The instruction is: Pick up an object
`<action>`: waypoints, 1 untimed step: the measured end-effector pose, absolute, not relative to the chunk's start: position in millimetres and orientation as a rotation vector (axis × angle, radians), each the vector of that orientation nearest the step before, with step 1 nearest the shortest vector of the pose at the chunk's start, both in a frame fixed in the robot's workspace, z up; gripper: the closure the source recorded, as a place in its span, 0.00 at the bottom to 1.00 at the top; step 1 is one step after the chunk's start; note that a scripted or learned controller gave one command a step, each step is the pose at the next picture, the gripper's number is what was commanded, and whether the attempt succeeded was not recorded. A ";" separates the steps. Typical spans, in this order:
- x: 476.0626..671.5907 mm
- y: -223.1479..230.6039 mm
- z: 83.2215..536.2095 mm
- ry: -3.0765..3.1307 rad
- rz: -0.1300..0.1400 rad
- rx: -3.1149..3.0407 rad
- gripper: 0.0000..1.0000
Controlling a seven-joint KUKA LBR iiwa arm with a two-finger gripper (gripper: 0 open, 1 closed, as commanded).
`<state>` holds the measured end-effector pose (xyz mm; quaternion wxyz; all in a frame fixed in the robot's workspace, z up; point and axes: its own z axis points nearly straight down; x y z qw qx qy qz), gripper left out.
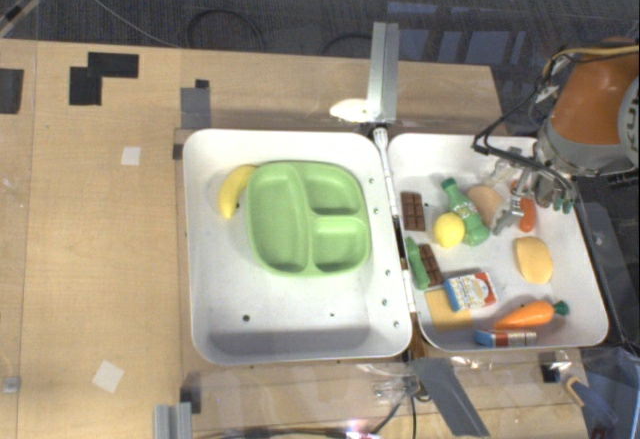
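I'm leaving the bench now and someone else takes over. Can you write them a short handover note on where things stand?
Gripper: low over the far right part of the right bin, beside a brown egg-shaped item; whether it is open or shut cannot be made out, and nothing is seen held.
Right bin: green bottle, lemon, two chocolate bars, yellow potato-like piece, small carton, carrot.
Left bin: green divided plate, with a banana at its left edge.
Done: nothing visibly lifted.
Left: grasp one object and raise it.

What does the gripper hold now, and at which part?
It cannot be told: the gripper hangs low over the right white bin, beside the beige egg-shaped object, its tip unclear.
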<state>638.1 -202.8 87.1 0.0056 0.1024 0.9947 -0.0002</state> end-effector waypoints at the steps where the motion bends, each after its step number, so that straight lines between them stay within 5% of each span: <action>1: 641.3 -201.3 97.8 3.107 -0.002 0.309 1.00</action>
